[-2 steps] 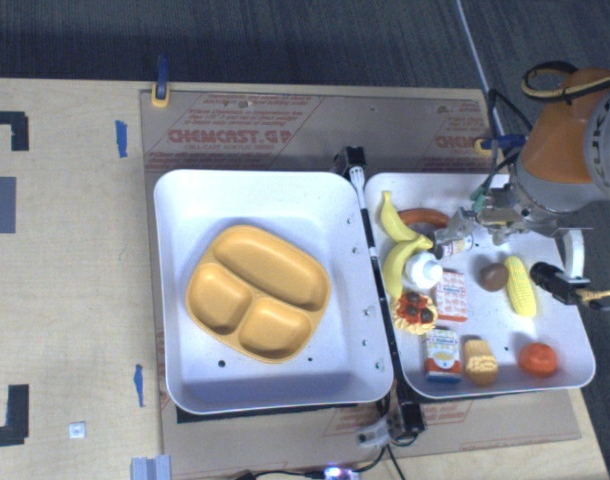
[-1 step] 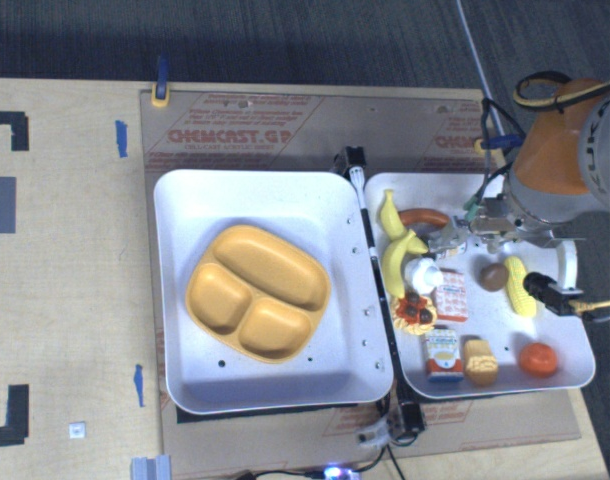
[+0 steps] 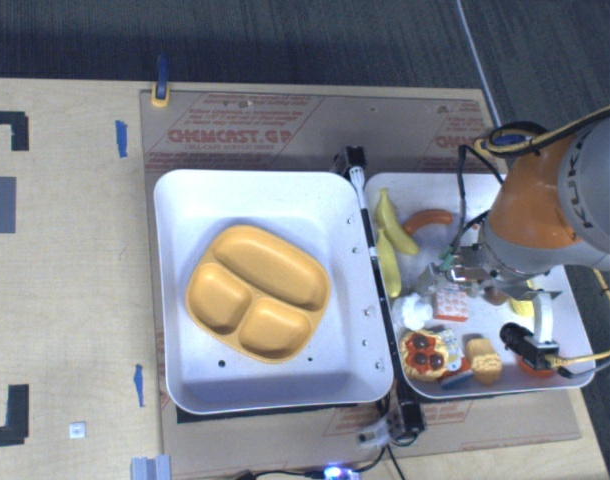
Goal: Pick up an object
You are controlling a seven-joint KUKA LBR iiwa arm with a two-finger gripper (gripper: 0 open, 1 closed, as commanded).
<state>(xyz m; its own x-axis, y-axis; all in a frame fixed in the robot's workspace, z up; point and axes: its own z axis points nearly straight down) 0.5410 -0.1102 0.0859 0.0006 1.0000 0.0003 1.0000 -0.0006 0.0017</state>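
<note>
hovering hand (image 3: pixel 463 273) over right bin (image 3: pixel 575 313), grip state unclear; two bananas (image 3: pixel 387 238), one yellow tray (image 3: pixel 257 290) in left bin (image 3: pixel 185 228)

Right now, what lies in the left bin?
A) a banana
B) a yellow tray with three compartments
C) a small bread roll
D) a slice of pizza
B: the yellow tray lies alone in the left bin; the banana is in the right bin.

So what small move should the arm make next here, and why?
Probably a short, straight descent. The gripper hangs over the right bin, above the red-and-white packet beside the banana, and nothing shows between its fingers. Lowering there seems the likeliest way to a grasp, though its fingers are hard to read.
</note>
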